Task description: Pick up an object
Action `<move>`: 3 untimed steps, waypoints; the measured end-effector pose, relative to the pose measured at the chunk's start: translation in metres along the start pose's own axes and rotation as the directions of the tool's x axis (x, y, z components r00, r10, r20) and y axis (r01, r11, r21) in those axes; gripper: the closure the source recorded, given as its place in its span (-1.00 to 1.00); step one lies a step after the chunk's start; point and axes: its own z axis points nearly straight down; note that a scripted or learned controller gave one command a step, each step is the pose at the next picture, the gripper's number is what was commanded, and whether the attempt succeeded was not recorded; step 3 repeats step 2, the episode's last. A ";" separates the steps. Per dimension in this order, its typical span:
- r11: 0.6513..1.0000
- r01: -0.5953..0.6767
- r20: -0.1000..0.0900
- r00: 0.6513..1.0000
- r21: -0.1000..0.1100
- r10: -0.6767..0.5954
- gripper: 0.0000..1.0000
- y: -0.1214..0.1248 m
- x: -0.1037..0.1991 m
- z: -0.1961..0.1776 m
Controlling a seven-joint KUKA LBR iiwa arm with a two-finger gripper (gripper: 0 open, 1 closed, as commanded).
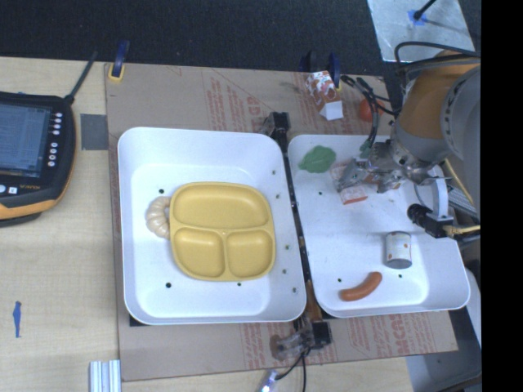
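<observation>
Tabletop (pixel 57 300): pale wood, with a brown cardboard sheet (pixel 204 96) under both bins.

Left bin (pixel 139 292): white and shallow. It holds a yellow tray (pixel 222 229) with three compartments, lying flat near the middle. A pale, lumpy object (pixel 157 216) touches the tray's left edge and is partly hidden by it.

Right bin (pixel 441 288): white, set just beside the left bin.

My arm (pixel 441 104): grey with an orange band, entering from the right over the right bin's far right corner.

Pendant (pixel 33 153): black and orange with a screen, on the tabletop well left of the bins.

My gripper (pixel 365 176): low over the far part of the right bin, a dark tangle of parts. I cannot tell its state, nor whether anything sits in it.

Sausage (pixel 361 287): orange-brown and curved, lying near the right bin's near edge.

Leaf (pixel 317 159): green and flat, in the right bin's far left corner, just left of my gripper.

Can (pixel 398 250): small and grey, towards the right side of the right bin, above the sausage and apart from it.

Red scrap (pixel 354 198): thin, lying on the bin floor directly beneath my gripper.
</observation>
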 end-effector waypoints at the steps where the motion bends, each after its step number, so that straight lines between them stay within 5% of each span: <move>1: 1.000 0.005 0.004 1.000 -0.004 -0.005 1.00 0.001 -0.001 -0.011; 2: 1.000 0.003 0.006 1.000 -0.010 -0.003 1.00 -0.054 0.090 -0.100; 3: 1.000 0.003 0.006 1.000 -0.010 -0.003 1.00 -0.054 0.090 -0.100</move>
